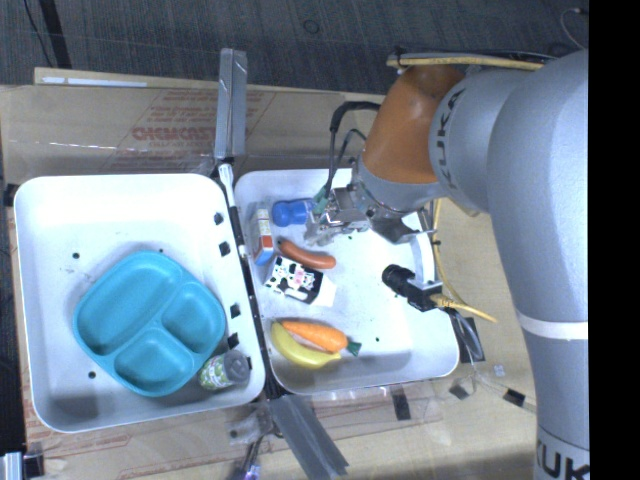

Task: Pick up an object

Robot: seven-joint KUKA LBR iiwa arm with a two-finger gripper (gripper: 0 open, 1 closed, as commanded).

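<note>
The left bin [60, 218] is white and shallow. A big blue plate [150, 323] lies in it, with three little parts to hold food. It lies flat near the bottom of the bin. A small greenish bottle [222, 371] lies on its side in the bottom right corner of that bin, just beside the plate.

The right bin [385, 323] sits right next to it and holds the small things that could be picked up. At its left wall there is a little tube [263, 234] with some orange on it. Just beside the tube, near the top of the bin, is a blue cup [291, 211]. Below the cup lies a toy sausage [306, 256], red-orange and a bit tilted. Under the sausage, touching it, is a small card [293, 280] with black and white spots like a cow. Lower down lies a yellow banana [295, 350], and an orange carrot [315, 335] rests on top of it.

The gripper [322, 226] is low in the top part of the right bin, just right of the blue cup and just above the sausage. It is too small and dark to tell if it is wide or narrow, and nothing can be seen held in it.

The grey arm [500, 148] comes in from the right, with its orange band [405, 118] just above the bin.
</note>
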